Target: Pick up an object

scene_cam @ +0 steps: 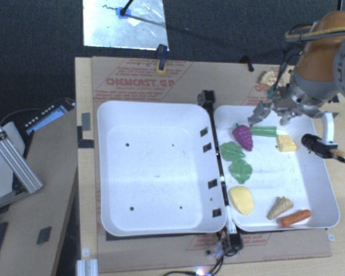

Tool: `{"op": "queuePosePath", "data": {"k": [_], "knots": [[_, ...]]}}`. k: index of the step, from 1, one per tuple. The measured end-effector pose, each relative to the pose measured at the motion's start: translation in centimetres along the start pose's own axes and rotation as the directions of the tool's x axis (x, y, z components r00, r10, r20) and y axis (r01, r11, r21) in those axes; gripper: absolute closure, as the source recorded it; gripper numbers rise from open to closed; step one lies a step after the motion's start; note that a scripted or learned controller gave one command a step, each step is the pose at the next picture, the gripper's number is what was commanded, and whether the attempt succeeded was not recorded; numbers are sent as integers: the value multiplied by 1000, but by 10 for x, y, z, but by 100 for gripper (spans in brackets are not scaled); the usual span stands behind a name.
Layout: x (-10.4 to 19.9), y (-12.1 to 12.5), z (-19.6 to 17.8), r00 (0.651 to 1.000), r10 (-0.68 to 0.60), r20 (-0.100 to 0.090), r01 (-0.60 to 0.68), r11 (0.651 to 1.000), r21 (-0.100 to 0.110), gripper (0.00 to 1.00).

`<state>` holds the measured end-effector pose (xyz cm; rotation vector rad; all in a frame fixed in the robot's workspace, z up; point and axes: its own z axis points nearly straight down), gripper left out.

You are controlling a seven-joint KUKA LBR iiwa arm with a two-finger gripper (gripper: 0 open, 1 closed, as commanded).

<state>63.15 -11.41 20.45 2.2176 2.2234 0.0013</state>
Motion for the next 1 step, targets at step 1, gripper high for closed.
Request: {"op": "queuePosePath", "data": {"k": [1], "knots": [[49,39,21,1000,-7,-2,7,1000,-2,0]]}}
